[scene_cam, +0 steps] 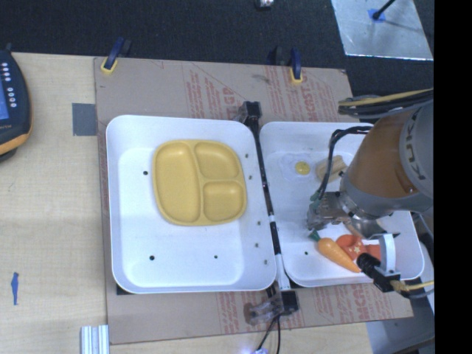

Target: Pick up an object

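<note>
Carrot (338, 251) is my guess for the thing to be picked. It lies on the floor of the right bin (293, 198), in its near part, close to the near wall. Its long axis runs at a slant, from far-left to near-right. The thicker end, with a small green stub, points far-left towards the gripper (322, 220), and the body narrows towards the near-right. A red thing (354, 242) sits just beside it on the far side, partly under the arm (383, 161), and I cannot make out what it is.

Nothing looks lifted yet, since the carrot rests flat in the bin. The gripper hangs low just beyond the carrot's green end, near it but not around it. Whether the gripper is released or clenched cannot be told from here. By my reading the approach is mostly made, and the grasp and the lift are both left to do.

Farther off in the same bin lie a small yellow disc (302, 169) and a pale beige lump (330, 168), close together. The left bin (118, 198) holds a yellow divided plate (199, 181) in its far half.
</note>
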`<state>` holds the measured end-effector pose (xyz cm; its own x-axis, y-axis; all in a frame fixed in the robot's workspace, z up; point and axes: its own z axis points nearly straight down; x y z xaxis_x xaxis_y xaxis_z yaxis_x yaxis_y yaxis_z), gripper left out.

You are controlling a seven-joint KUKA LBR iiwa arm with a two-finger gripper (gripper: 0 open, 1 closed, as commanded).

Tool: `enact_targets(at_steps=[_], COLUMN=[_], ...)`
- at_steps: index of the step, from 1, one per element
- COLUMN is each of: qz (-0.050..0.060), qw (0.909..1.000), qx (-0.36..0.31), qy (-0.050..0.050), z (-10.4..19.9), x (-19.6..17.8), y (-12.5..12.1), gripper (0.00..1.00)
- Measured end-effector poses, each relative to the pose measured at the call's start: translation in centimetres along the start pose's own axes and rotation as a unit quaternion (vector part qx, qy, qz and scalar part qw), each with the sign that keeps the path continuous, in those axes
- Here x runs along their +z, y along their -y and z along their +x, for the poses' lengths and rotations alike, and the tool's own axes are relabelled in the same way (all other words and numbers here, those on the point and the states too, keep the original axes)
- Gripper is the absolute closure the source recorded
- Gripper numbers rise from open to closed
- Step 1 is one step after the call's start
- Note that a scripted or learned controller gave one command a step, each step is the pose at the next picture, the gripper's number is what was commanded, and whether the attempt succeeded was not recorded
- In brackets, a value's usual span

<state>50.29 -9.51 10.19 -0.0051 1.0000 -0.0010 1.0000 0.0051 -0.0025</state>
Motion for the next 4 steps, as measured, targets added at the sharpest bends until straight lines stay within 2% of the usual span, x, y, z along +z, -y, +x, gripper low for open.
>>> enact_targets(at_steps=[1, 2, 3, 4], qz=[-0.006, 0.003, 0.0, 0.002], qw=[1.0, 1.0, 1.0, 1.0], qx=[0.003, 0.001, 0.001, 0.001], qy=[0.002, -0.002, -0.001, -0.002], z=[-4.2, -3.5, -3.5, -4.3], x=[-9.9, -4.4, -4.7, -1.1], y=[-1.9, 0.7, 0.6, 2.9], gripper=[1.0, 1.0, 0.0, 0.0])
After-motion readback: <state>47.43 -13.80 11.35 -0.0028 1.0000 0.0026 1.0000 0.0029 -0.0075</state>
